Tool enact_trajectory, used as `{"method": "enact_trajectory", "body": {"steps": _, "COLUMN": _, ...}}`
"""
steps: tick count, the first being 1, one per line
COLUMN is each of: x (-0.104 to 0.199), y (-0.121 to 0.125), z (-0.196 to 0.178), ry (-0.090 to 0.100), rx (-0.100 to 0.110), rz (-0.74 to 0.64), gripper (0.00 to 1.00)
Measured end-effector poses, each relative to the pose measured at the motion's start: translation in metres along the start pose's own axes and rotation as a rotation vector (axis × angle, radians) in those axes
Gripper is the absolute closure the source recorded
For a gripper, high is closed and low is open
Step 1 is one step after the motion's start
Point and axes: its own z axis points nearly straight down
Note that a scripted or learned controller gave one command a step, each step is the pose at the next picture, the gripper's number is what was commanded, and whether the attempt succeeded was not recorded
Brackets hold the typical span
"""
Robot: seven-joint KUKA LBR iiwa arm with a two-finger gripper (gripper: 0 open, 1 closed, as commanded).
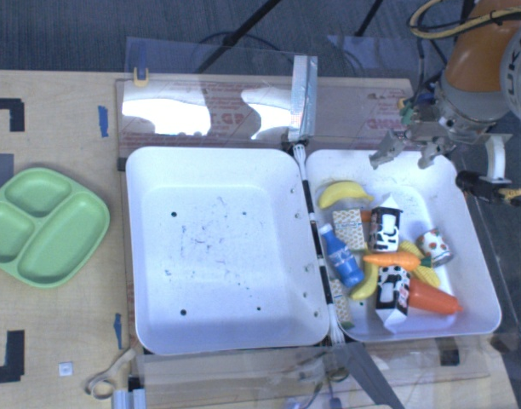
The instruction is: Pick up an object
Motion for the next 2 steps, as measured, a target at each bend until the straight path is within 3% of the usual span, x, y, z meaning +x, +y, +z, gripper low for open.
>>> {"method": "enact_trajectory", "body": {"steps": 1, "x": -0.015, "y": 0.013, "z": 0.008, "ry": -0.003, "rx": -0.005, "rz": -0.070, "gripper": 0.00}}
{"method": "enact_trajectory", "body": {"steps": 2, "x": -0.003, "y": -0.058, "z": 0.096, "ry": -0.001, "rx": -0.001, "rz": 0.100, "gripper": 0.00}}
